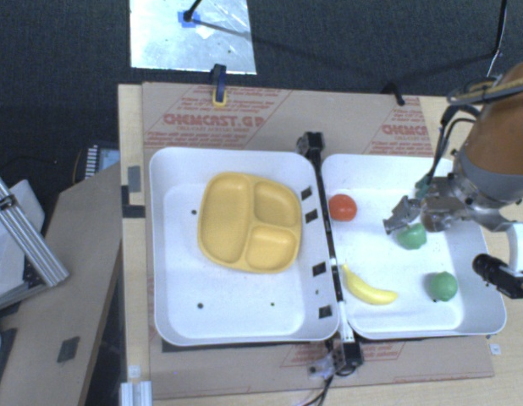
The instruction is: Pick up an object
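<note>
Small round green plastic fruit (412, 238) lying in the right white bin (473, 311), right of the red tomato-like ball (342, 207). Grey two-finger gripper (403, 218) just above it, finger spread impossible to tell. Probably light, stiff, slippery; best pinched across the middle.

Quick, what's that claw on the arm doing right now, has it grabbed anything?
Gripper: cannot be told; it sits in the right bin right over a green fruit, and nothing is plainly seen between its tips.

Arm (495, 155) reaches leftward; gripper (403, 220) low, tilted.
</note>
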### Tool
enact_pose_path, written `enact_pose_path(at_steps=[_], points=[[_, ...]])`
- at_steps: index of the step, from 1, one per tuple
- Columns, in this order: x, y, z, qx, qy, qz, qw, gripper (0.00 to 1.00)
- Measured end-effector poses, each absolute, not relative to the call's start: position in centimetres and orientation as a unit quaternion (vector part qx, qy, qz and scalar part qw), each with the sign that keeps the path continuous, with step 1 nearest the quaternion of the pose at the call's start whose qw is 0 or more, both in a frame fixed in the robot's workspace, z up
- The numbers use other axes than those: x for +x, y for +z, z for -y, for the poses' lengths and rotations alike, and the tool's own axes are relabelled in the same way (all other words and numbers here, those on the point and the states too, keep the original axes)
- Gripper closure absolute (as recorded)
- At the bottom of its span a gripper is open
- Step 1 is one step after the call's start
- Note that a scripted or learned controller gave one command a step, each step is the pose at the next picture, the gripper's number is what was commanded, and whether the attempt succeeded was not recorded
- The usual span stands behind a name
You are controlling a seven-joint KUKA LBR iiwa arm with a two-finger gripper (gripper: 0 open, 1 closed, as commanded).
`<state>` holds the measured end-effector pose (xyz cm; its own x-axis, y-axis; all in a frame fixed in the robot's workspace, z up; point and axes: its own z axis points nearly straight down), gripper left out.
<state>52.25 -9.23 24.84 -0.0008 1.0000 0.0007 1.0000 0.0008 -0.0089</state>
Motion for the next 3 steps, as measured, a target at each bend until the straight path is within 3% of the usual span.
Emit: enact_pose_path(at_steps=[1,3], points=[[52.5,25.3,9.2,-0.706,-0.0005,0.708,-0.001,0.00],[51.4,14.4,9.4,-0.707,0.0011,0.707,0.002,0.00]])
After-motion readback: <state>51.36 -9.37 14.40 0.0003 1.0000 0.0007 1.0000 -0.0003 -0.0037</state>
